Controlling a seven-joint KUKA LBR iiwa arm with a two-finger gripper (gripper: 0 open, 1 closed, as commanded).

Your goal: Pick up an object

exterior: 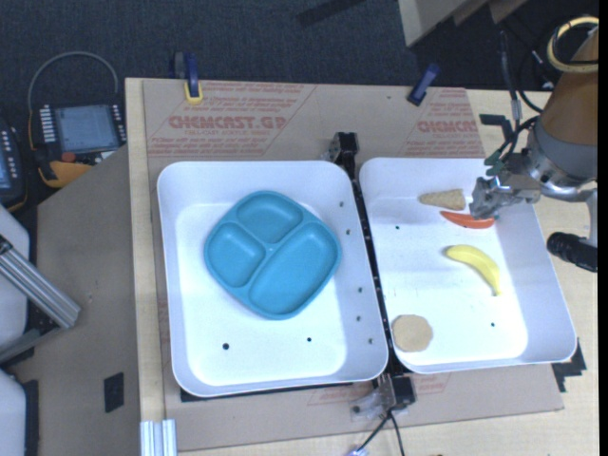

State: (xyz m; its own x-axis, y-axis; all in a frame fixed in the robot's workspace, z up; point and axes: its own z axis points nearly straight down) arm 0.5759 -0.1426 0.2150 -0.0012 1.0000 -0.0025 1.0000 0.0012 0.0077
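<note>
Our pincer (486, 202) sits low over the far side of the right bin (532, 335), and from this angle we cannot tell how wide it stands or whether it has anything in its grip. Directly under it, touching or nearly so, lies a red-orange curved piece (465, 219), which looks like the object we are going for. Just beside the pincer, toward the left bin, is a pale tan flat piece (443, 199). A little nearer the camera than the pincer lies a yellow banana (477, 265), apart from the red piece, and farther off, in the near corner of the same bin, a round tan disc (412, 332). Well away from the pincer, in the left bin (190, 255), rests a blue divided plate (274, 253). We judge the approach done and the grasp itself unconfirmed: every object appears to lie on the bin floor, so closing and lifting clear of the desk (142, 283) remain.
</note>
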